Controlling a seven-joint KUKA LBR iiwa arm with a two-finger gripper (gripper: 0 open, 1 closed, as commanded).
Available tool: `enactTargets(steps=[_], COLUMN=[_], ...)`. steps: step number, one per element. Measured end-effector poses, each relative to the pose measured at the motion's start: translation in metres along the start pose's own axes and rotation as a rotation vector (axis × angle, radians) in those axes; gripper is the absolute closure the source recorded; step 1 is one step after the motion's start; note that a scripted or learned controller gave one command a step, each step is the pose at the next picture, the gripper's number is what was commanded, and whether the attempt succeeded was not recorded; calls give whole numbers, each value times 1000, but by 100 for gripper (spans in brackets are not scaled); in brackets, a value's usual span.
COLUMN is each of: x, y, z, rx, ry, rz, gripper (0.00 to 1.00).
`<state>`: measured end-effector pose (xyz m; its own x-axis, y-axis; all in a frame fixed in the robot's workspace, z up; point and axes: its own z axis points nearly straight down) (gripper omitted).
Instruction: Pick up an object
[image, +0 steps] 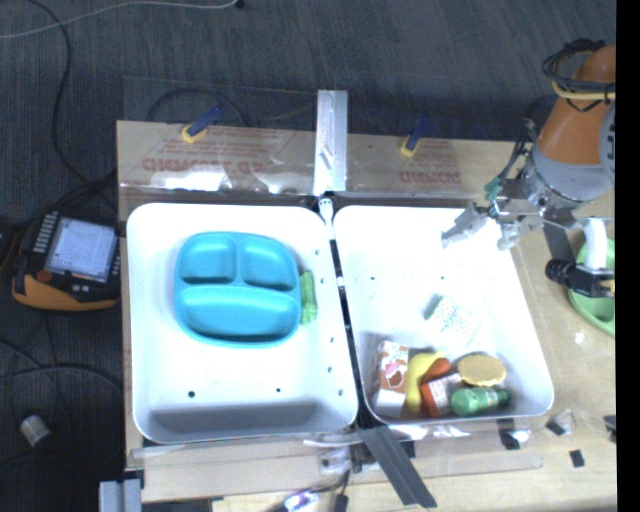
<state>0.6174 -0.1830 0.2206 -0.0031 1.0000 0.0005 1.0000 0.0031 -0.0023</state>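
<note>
Blue divided plate (238, 286) fills left bin (160, 400), green item (307, 297) wedged at plate's right edge. Right bin (400, 240): pile at near edge, carton (391, 368), yellow piece (418, 375), red item (435, 392), green bottle (478, 401), round tan disc (481, 369). Jaws (484, 226) hover over bin's far right corner, well apart from pile; appear parted, nothing between. Step judged: approach, no grasp yet. Next: travel toward pile, descend, close. Pile items overlap, identities unclear; fingertips small, blurred.

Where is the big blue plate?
The blue plate lies in the left bin, toward its far end, with a green thing at its right edge.
</note>
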Motion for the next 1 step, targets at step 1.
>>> enactTargets(steps=[1], x=[27], y=[-57], z=[69], rx=[1], ry=[0], rz=[-95], gripper=[0])
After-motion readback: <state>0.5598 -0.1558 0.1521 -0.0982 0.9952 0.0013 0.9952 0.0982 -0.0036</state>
